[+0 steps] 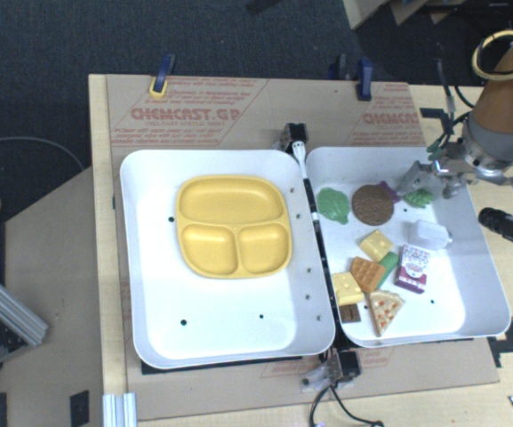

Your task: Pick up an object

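My gripper (423, 183) hangs over the far right part of the right bin (478, 278), with the arm coming in from the right. A small green piece (419, 198) lies right under its tip; whether it is gripped is not clear. Just left of it lie a round brown patty (372, 204) and a green leaf (333, 205). A pale translucent piece (430, 233) sits in front of the gripper. Further forward lie a pink and white packet (412, 268), a yellow cheese wedge (376, 244), an orange cracker (367, 274) and a pizza slice (383, 310).
The left bin (149, 274) holds a yellow divided plate (234, 223). A yellow block (347, 287) and a small brown square (350, 312) lie by the right bin's left wall. Two clamps (159, 80) grip the board's far edge.
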Robot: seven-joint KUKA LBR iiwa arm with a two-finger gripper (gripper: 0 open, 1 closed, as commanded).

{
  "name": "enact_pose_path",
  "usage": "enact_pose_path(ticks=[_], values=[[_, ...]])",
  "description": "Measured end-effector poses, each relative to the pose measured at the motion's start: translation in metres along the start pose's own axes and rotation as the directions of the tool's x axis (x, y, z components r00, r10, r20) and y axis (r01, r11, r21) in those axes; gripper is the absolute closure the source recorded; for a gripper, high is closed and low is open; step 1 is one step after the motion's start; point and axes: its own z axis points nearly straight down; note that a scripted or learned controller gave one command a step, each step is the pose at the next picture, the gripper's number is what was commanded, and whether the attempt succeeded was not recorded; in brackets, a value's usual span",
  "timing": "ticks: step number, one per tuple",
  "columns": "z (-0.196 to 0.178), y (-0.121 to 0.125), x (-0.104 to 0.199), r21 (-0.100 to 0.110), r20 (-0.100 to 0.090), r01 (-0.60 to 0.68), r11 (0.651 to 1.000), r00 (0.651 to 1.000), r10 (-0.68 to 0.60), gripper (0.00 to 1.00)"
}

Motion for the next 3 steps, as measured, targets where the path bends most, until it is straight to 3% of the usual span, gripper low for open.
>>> enact_pose_path(ticks=[1,2,3], values=[[0.035,0.001,0.002,-0.003,-0.003,0.0,1.0,1.0,0.0,0.0],[0.022,0.002,0.002,-0.007,0.001,0.002,1.0,1.0,-0.002,1.0],[-0.036,-0.006,0.0,-0.012,0.004,-0.002,1.0,1.0,0.002,1.0]])
